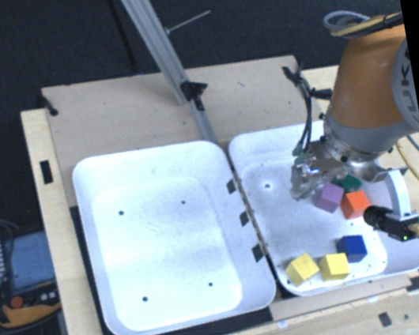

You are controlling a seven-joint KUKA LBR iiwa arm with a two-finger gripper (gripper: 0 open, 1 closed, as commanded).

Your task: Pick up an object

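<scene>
Your nearest candidate is the purple block (330, 197), lying in the right bin (267, 152) just beside the gripper (307, 182), with an orange block (355, 203) and a green one (349, 183) crowded against it. You cannot tell from this angle how the claw is set, and nothing visibly sits in it, so judge the pick as not yet made: grasp and lift remain. Toward that bin's near edge lie two yellow blocks (302, 269) and a blue block (353, 246). The left bin (165, 235) sits alongside.
</scene>
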